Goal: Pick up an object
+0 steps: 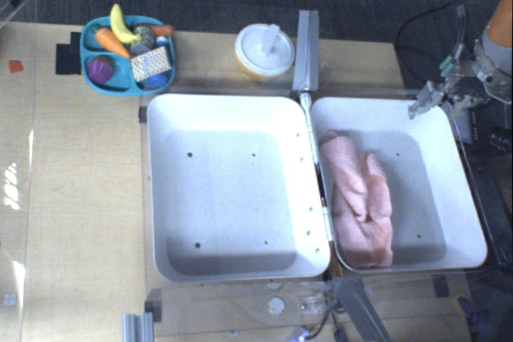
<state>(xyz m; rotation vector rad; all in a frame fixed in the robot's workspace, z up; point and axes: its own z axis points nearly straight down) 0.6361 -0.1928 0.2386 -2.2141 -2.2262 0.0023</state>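
A crumpled pink cloth [358,200] lies in the right bin [433,172], against its left wall, stretching from the middle to the near edge. My gripper [433,96] hangs at the bin's far right corner, above the rim, well away from the cloth. The arm's orange band [503,16] shows at the right edge. Nothing is visibly held by the gripper.
The left bin [232,188] sits beside the right one, with a metal divider post [305,52] at the back between them. A white lidded bowl [264,50] and a blue tray of toy food [128,54] stand behind the left bin. Cables [449,4] trail at the back right.
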